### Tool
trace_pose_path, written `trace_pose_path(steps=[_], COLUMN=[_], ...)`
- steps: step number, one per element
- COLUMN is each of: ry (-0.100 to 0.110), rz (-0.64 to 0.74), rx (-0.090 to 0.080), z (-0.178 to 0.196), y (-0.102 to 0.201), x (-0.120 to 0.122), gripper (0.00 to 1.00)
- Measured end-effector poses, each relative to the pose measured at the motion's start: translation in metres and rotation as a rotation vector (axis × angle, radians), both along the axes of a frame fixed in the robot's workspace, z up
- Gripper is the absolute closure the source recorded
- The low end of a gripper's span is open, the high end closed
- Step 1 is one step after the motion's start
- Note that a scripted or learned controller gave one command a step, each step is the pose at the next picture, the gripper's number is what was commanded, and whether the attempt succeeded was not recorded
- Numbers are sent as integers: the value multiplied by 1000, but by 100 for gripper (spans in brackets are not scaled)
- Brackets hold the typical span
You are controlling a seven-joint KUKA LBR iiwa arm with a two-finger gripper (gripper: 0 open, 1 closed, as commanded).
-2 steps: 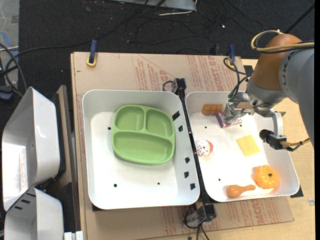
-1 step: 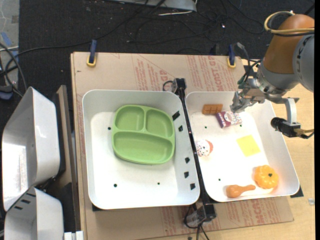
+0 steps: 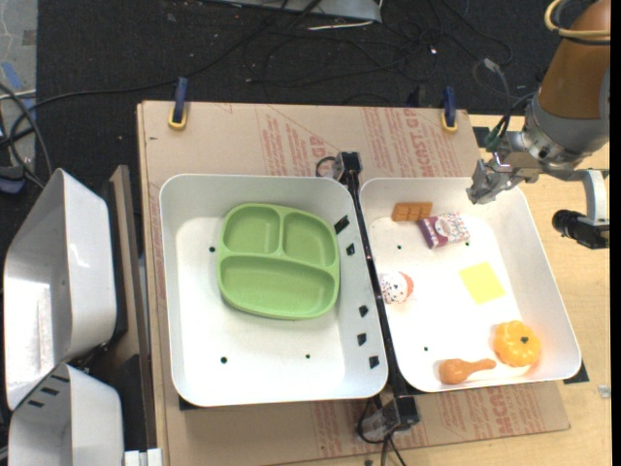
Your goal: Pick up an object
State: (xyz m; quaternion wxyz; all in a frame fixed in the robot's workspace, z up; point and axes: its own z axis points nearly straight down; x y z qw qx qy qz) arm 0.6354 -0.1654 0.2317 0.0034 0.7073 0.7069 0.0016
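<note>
Nearest the camera, along the front wall of the right bin (image 3: pixel 555 311), lie an orange drumstick-shaped toy (image 3: pixel 464 368) and, just beside it, an orange pumpkin (image 3: pixel 515 344). Farther in sits a flat yellow square (image 3: pixel 482 282) — and near the bin's left wall, a small white-and-red toy (image 3: pixel 396 286). Toward the back are a purple-and-white packet (image 3: pixel 444 229) and an orange waffle-like piece (image 3: pixel 411 211), close together. The left bin (image 3: pixel 184 289) holds a green divided plate (image 3: pixel 279 261). The gripper (image 3: pixel 483 188) hangs over the right bin's far right corner, touching nothing — whether it is open, I cannot tell. Both bins rest on the table (image 3: pixel 243 129).
</note>
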Motion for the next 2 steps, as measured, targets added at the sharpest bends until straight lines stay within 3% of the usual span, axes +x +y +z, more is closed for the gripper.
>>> trace_pose_path(steps=[1, 2], ry=[0, 8], rz=[4, 6], rx=[0, 3], z=[54, 44], y=[0, 43], x=[2, -6], gripper=[100, 100])
